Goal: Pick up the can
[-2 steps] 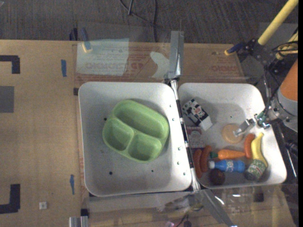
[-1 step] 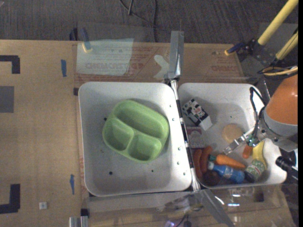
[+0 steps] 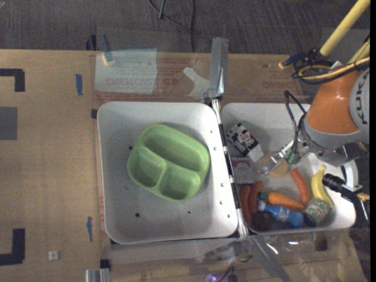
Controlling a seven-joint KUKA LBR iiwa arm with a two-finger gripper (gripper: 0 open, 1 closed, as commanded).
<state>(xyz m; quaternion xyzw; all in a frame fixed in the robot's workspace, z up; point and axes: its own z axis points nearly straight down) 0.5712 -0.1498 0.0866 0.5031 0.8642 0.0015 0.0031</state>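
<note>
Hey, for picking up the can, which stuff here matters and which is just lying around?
For the job:
can, lower right of the right bin
claw

Just lying about:
green divided plate in the left bin
banana
carrot
blue bottle
black-and-white box

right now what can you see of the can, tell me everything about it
The can is a small cylinder with a green and pale printed label that looks like paper, and a dark end facing the camera. It lies tilted on its side in the near right corner of the right bin. The lower end of the banana meets it from above, and the blue bottle lies close on its left. The gripper is apart from it, further up the bin.
</note>
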